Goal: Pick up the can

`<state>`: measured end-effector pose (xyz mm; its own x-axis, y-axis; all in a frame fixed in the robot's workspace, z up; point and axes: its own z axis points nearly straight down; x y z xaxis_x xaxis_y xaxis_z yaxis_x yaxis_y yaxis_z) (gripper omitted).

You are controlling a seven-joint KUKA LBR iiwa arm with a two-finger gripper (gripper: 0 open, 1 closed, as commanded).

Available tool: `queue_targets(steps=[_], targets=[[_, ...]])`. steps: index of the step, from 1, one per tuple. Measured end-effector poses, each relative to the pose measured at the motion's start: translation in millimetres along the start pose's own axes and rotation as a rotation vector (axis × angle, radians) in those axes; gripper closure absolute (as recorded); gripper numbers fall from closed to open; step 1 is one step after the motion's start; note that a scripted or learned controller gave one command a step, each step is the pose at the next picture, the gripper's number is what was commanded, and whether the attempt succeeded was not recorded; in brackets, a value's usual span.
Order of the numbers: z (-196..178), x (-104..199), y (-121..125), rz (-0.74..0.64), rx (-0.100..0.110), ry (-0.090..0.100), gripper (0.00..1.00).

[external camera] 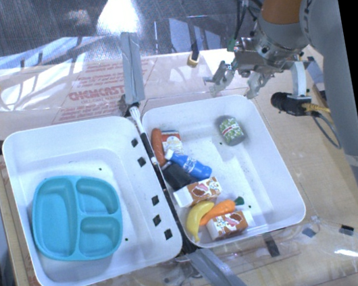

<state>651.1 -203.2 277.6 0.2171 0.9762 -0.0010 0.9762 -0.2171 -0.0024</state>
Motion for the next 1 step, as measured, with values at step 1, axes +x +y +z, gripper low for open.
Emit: queue_targets(steps=[1], targets=[[71.2,6.5,4.6,0.019,0.003,0.0,0.0]])
